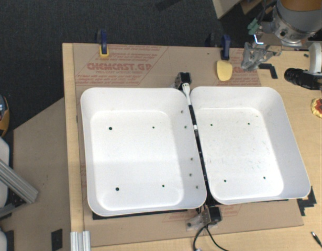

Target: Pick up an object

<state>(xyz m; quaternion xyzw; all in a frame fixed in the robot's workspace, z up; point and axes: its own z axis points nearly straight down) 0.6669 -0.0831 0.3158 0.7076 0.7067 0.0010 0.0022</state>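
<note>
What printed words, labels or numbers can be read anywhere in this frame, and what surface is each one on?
"CHEMCAST G P": red print on the brown protective sheet covering the bench board, behind the left bin; the letters are soft, so the ending is uncertain.
Smaller red lines under and beside it, repeating toward the right bin: too blurred to read.

Lab: clamped bench (124, 61), white bins (92, 140)

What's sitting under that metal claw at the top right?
Under the gripper lies bare brown board, beyond the right bin. A small yellow object rests just left of it. The patch directly beneath the claw is covered.
</note>
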